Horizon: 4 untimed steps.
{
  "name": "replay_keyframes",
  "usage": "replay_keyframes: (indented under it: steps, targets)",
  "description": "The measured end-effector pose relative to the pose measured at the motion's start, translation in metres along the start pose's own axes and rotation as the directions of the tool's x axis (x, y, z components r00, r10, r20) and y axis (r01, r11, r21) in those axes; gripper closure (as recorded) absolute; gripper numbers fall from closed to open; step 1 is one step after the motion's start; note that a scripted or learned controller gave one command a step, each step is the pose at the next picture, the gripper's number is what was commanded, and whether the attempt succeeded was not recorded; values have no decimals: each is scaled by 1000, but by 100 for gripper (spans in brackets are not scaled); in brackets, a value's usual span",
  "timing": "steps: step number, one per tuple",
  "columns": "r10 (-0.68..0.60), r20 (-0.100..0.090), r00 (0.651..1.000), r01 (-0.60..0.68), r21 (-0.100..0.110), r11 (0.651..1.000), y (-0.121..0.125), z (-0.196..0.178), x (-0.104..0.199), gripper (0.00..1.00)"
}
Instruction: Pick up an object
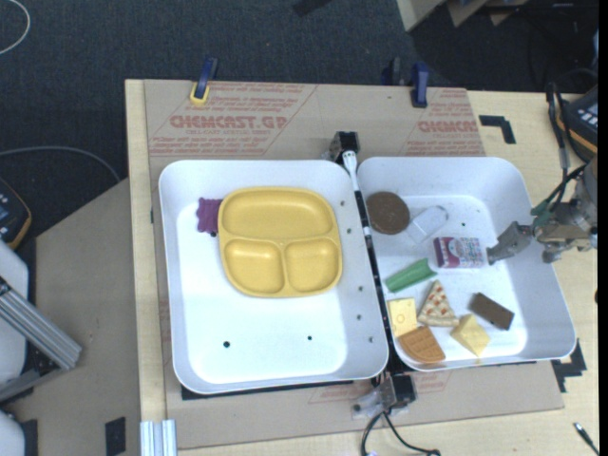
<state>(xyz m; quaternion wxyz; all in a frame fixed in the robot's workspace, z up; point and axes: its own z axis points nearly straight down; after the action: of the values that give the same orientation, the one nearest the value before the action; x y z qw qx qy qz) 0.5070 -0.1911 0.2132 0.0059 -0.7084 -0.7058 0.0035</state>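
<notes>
- Surface (285, 112): a brown board printed with red lettering carries two shallow white bins side by side, with two clamps on its far edge.
- Left bin (190, 331): holds a yellow divided plate (280, 240) with one long compartment and two smaller ones; a purple object (208, 215) lies against the plate's left rim, partly hidden beneath it.
- Right bin (532, 321): holds the loose objects offered for picking.
- Far part of the right bin: a brown round disc (388, 212) lies near the bin's left wall, with a clear, pale item (429, 222) just beside it on its right.
- Middle of the right bin: a small packet with a maroon and white label (458, 251) lies near the centre; a green stick-shaped piece (409, 275) lies tilted below and to its left.
- Near part of the right bin: a pizza-slice toy (436, 304), a yellow square (402, 313), an orange-brown rounded piece (422, 344), a pale yellow wedge (471, 334) and a dark brown bar (491, 311) lie close together.
- Tool (505, 243): reaches in over the bin's right wall, its tip just beside the labelled packet; nothing is visibly between its jaws, and whether they are spread or closed cannot be told.
</notes>
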Motion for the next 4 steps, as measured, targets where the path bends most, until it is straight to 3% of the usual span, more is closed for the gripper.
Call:
replay_keyframes:
  steps: [1, 3, 4]
  targets:
    - [-4, 4, 1000, 4, -14, 1000, 3, -7, 0, 0]
    - [-4, 0, 1000, 4, -6, 1000, 16, 105, 10, 0]
    - [-4, 0, 1000, 4, -8, 1000, 16, 130, 11, 0]
